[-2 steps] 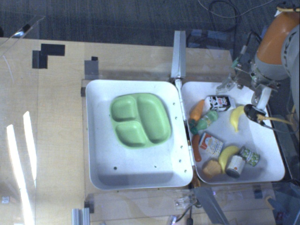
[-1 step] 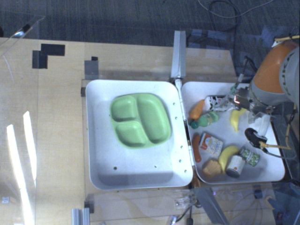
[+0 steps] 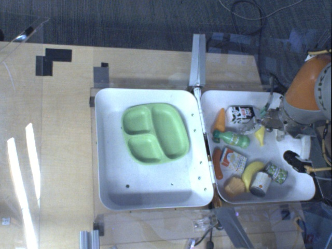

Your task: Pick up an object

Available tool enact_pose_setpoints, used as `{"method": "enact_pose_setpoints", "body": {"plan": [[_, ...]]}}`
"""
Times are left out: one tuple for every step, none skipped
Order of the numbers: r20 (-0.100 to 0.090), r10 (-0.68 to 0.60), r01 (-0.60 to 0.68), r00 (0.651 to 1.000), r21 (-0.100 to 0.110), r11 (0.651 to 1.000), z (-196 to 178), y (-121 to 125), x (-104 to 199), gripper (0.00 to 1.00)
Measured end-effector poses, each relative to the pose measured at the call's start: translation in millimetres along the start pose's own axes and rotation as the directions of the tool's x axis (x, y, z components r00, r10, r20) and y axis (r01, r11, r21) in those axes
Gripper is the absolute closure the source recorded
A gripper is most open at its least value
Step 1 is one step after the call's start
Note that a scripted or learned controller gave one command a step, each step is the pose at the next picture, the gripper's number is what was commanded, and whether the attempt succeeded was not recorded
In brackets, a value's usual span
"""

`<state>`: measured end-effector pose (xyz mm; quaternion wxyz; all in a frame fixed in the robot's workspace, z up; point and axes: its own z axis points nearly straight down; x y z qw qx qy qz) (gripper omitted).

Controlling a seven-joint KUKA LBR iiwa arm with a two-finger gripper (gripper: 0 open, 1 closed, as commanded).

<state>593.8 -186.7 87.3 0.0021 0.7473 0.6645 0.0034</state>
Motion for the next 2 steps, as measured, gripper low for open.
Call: {"method": "enact_pose_setpoints", "body": {"plan": [[0.0,-0.001,0.001,1.0,-0.008,1.0,-13.3,2.9,0.4,1.0],[0.002,0.063,-0.063,0.998,0.0,0.998,-107.1,8.1,63.8,1.0]]}}
